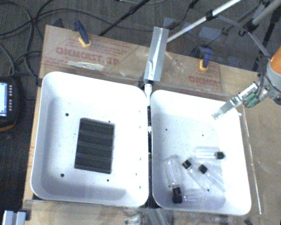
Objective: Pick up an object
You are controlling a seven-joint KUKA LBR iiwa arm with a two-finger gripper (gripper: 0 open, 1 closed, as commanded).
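My gripper (220, 113) hangs above the back of the right bin (183, 111), whether its fingers are released or clenched I cannot tell, so I judge I am only approaching and must next come down toward the clear bottles (197, 173) heaped near its front.

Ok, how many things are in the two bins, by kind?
Clear vials, black caps: 4
Black ridged slab: 1
Total: 5
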